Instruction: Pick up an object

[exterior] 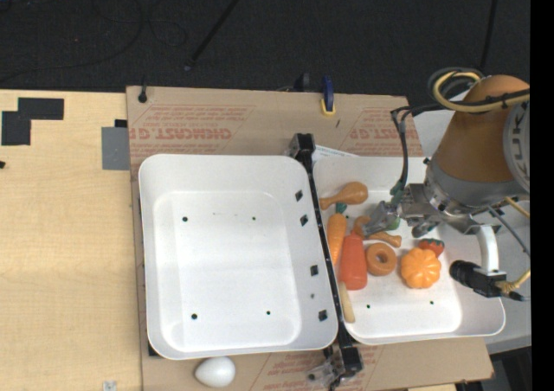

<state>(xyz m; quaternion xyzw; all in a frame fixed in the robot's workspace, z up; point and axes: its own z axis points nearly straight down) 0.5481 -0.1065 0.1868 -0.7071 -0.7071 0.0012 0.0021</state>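
Two white bins (225, 329), one pumpkin (420, 268), one doughnut (380, 259); hand (389, 218) state indiscernible.

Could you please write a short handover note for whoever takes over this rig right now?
Gripper: low in the right bin, at the top of the toy pile. I cannot tell whether it is open or shut, and nothing is visibly held.

Things: all in the right bin's left half. Orange-red carrot piece along the divider, ring-shaped doughnut beside it, small pumpkin to its right, tan drumstick-like toy at the top. The left bin holds none of them. A white egg lies on the bench in front of the left bin.

Done: no pick confirmed.

Left: grasp and lift one object.
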